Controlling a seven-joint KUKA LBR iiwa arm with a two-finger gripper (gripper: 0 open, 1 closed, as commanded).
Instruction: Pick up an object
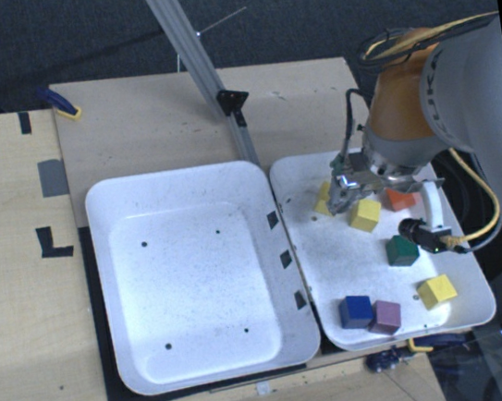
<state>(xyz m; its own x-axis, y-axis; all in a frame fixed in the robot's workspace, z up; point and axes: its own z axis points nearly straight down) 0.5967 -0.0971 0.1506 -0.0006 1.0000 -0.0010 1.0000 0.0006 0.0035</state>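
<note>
Two white bins sit side by side on the table (154,116); the left bin (197,278) carries no blocks, the right bin (334,257) carries all of them. Counted in the right bin: a yellow block (364,214) towards the far side, a second yellowish block (323,199) partly hidden to its left, an orange block (401,199) just right of the first, a green block (401,250) near the middle, and along the near edge a blue block (355,310) touching a purple block (386,316), with another yellow block (437,290) to their right.

The gripper (350,186) hangs low over the far part of the right bin, directly above the two yellowish blocks and close to them. Whether the fingers are spread or closed cannot be told from here; the wrist body masks them, and no block can be seen between them.

Assessment: the pick is not yet shown complete. Every block appears to rest on the bin floor. The arm looks positioned for a grasp on one of the yellow blocks; closing, securing and lifting remain outstanding.
</note>
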